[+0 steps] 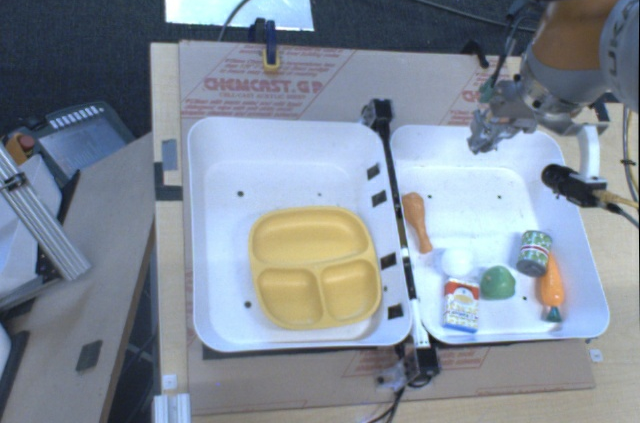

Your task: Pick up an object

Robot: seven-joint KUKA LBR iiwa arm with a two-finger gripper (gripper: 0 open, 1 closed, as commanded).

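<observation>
My gripper (483, 140) hangs over the far rim of the right bin (480, 186), with nothing visible between its fingers. Toward that bin's near side lie an orange drumstick-shaped toy (417, 221), a white ball (457, 260), a green round piece (498, 282), a small red and white carton (461, 305), a little can with a green label (535, 252) and an orange carrot (550, 288). All of them sit well nearer the camera than the gripper.
The left bin (220, 171) holds a yellow three-compartment plate (315, 265). A black clip strip (388, 201) runs along the divide between the bins. The far half of the right bin floor is bare white.
</observation>
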